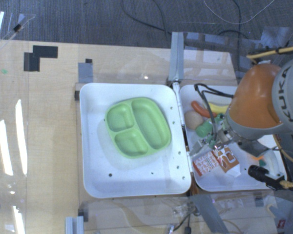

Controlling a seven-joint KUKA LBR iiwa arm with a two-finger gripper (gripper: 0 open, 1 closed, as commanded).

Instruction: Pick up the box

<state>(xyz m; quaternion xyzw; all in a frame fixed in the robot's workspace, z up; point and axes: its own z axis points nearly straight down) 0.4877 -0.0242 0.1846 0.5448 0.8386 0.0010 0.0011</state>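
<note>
Two shallow white bins sat side by side on the pale wooden bench (39, 145), filling the centre and right of the frame. The left bin (95, 174) carried a green divided plate (138, 126) lying flat at its middle, well apart from the work and playing no evident part in the task.

The right bin (224, 182) held the clutter. The box (216, 162), a small carton printed in red, orange and white, lay flat near that bin's lower left, close to the wall shared with the left bin. Above it, toward the frame's centre right, lay a pale rounded item (191, 119), a green item (203, 128), an orange carrot-like item (201, 109) and a yellow item (219, 106); their exact kinds were too small to tell.

The arm (256, 101), grey with its orange band, entered from the right edge and hung over the right bin, hiding much of that bin's upper right. Its end effector (216, 139) pointed down just above the box's upper edge, between the box and the green item, presumably lined up for a descent onto the carton. Whether the end effector was open or closed could not be told, since the wrist and cabling crowded the tip. No part of the box appeared lifted. Judged from this layout, the neighbouring items lay near enough to be disturbed by a descent.
</note>
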